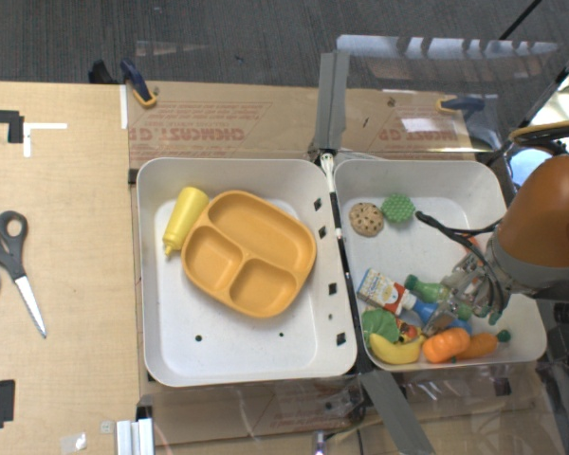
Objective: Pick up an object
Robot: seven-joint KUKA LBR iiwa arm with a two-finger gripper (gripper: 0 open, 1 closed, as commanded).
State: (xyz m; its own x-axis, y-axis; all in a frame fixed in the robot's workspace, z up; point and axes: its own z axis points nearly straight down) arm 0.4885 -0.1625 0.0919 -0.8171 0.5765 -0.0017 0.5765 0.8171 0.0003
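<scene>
My gripper [468,294] hangs low in the right bin [427,218], over a pile of toy food at its front right. Right under it lie a green bottle [425,288], an orange fruit [443,346] and a carrot-like orange piece [481,343]. A banana [395,351] and a green leafy toy [381,323] rest at the bin's front edge. A small juice carton [382,290] lies left of the gripper. Near the back sit a cookie [366,218] and a green spiky ball [397,208]. Whether anything is between the gripper's tips is hidden by its own body.
The left bin [161,339] holds a yellow divided plate [249,252] and a yellow bottle [183,219] beside it. Scissors [15,265] lie on the bench far left. The orange-banded arm [546,221] covers the right bin's right wall.
</scene>
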